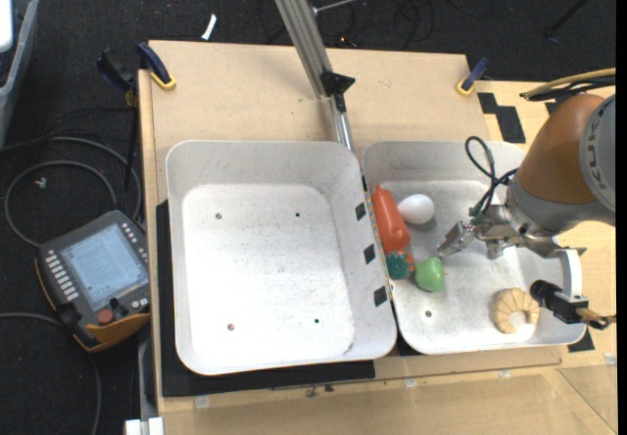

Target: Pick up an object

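A grey KUKA arm (573,164) with an orange band above the wrist reaches in from the right over the right-hand bin (460,335), one of two shallow white bins set side by side on a tan bench (245,90). Its gripper (458,239) hangs low over the middle of that bin's floor, its metal fingers (454,238) pointing left toward the objects; nothing shows between them, and whether they are spread or closed cannot be told at this slant. Just left of the gripper and slightly below lies a green object (430,274), near the fingertips but apart from them. Beside it, further left against the wall between the bins, sits a small teal object (398,265), touching the lower end of an orange bottle-shaped object (389,218) that lies lengthwise along that wall. Up and to the left of the gripper, a white egg-shaped object (417,209) rests just beside the orange one. Below and to the right of the gripper, near the bin's front corner, lies a tan croissant-shaped object (514,310). The left-hand bin (176,227) lies well to the gripper's left, beyond the dividing wall. On the dark floor further left sits a handheld control pendant (96,271).
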Motion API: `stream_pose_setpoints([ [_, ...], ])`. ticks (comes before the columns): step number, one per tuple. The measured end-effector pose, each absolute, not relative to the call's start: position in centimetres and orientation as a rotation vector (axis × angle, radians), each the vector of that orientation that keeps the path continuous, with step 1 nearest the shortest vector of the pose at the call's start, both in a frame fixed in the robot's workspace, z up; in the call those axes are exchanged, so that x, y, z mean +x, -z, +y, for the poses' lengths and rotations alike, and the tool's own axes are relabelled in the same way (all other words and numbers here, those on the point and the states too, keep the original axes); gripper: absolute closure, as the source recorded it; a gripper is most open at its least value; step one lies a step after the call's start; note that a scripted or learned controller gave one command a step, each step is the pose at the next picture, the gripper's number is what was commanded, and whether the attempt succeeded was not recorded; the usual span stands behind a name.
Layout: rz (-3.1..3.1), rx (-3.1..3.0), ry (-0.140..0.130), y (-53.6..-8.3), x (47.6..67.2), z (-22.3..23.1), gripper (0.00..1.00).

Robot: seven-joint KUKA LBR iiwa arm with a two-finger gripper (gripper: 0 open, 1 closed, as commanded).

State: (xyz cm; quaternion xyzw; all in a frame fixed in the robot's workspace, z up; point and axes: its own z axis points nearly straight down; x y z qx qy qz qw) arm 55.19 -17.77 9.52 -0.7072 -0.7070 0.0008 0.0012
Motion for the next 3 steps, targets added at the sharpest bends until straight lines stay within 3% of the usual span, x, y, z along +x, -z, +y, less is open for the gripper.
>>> stream_pose_setpoints([
  [1,-2.221,-2.223,0.001,-10.8,55.3,-17.8,1.0],
  [3,-2.231,-2.221,0.006,-21.6,56.0,-16.2,1.0],
])
